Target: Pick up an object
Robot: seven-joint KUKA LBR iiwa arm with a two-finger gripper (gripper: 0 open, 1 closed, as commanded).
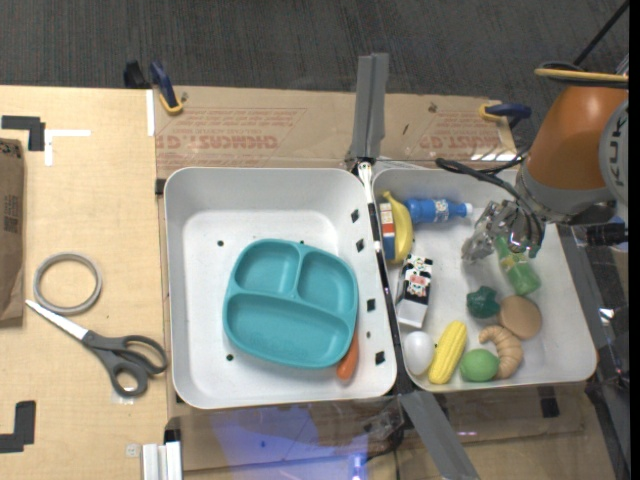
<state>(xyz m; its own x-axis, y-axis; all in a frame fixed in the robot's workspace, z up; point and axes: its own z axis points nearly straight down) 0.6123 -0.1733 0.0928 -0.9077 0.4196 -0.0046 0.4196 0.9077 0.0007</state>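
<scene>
We see the gripper (503,234) low in the right bin (575,368), over the light green object (522,277); whether its fingers grip anything we cannot tell; the teal plate (291,304) sits in the left bin (190,268).

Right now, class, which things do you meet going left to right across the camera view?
Tape roll → scissors → teal divided plate → banana → corn cob → end effector

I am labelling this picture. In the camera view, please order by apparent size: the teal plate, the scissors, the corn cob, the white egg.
1. teal plate
2. scissors
3. corn cob
4. white egg
</scene>
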